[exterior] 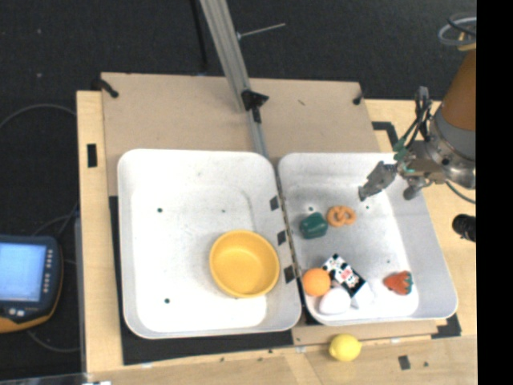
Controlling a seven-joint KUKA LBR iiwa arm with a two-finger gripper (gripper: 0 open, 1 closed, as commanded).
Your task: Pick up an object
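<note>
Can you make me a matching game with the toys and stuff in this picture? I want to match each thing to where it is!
Things:
1. yellow bowl
2. lemon
3. strawberry
4. pretzel

Places:
A. on the bench, outside both bins, near the front edge
B. in the left bin
C. in the right bin, just right of the green pepper
D. in the right bin, near its front right corner

Right pairs: 1-B, 2-A, 3-D, 4-C
</note>
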